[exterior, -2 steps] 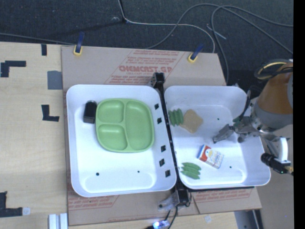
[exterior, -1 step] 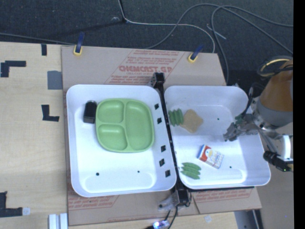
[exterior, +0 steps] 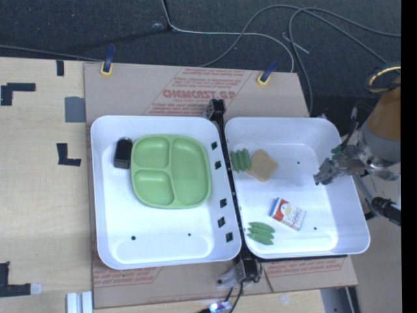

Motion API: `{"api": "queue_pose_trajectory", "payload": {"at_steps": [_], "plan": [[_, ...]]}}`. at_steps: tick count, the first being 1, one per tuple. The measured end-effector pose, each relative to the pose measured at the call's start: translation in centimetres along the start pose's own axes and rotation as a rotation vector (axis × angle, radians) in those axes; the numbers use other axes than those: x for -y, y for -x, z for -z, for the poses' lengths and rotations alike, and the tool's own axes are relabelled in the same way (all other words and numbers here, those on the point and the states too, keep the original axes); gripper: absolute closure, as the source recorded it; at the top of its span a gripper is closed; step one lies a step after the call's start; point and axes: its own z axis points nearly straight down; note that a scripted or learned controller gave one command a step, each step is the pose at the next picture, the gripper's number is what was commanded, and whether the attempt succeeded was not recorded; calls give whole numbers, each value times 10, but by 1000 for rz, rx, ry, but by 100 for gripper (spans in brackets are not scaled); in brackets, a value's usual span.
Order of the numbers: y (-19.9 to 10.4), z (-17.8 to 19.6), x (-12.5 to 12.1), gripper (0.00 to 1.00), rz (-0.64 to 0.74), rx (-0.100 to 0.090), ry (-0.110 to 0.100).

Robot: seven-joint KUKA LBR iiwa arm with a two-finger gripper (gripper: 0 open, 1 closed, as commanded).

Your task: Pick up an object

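R bin (exterior: 326,237) w/ carton (exterior: 287,214), long axis upper-left to lower-right; jaws (exterior: 324,177) state unclear.

One fixed camera looks down at a slant on both bins (exterior: 98,194), seemingly from moderate height.

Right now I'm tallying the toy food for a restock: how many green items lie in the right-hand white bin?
2. One ribbed green piece lies at the bin's left wall, touching the tan bread-like slice. One green pea pod lies near the front edge, below the small red-and-white carton.
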Motion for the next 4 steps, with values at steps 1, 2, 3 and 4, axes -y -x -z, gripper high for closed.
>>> {"api": "queue_pose_trajectory", "payload": {"at_steps": [1,2,3,4], "plan": [[0,53,-1,100,1,1,2],[-63,52,4,100,5,-3,-4],[-114,60,2,100,6,-3,-3],[-169,49,8,100,6,-3,-6]]}}
